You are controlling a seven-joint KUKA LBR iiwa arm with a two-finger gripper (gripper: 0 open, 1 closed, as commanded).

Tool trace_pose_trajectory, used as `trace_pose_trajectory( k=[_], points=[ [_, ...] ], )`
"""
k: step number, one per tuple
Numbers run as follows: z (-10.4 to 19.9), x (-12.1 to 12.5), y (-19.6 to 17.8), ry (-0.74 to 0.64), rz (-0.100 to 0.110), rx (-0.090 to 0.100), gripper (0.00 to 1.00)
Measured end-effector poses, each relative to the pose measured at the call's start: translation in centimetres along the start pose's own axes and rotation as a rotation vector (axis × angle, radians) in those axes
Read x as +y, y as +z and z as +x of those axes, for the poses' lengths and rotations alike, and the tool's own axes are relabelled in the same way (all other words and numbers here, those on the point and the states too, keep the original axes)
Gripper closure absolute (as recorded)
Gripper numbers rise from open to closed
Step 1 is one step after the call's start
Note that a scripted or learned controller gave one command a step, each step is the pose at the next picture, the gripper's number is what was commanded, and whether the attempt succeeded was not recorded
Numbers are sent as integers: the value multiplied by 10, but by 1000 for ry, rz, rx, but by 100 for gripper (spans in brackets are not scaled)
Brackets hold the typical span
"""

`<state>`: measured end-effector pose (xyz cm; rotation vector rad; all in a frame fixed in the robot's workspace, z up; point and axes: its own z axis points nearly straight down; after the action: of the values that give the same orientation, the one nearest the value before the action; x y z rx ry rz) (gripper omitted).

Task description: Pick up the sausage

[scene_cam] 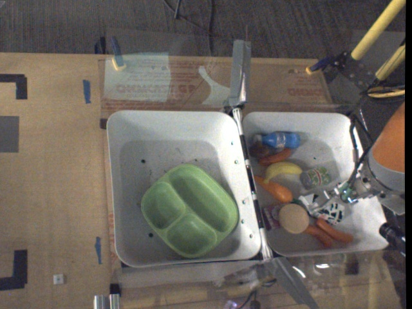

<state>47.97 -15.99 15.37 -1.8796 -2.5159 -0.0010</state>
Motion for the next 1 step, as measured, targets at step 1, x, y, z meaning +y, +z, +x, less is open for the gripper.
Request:
trace_pose_trajectory(
  k=[1],
  points=[
    [-20,-5,68,-162,-4,-3,0]
  ],
)
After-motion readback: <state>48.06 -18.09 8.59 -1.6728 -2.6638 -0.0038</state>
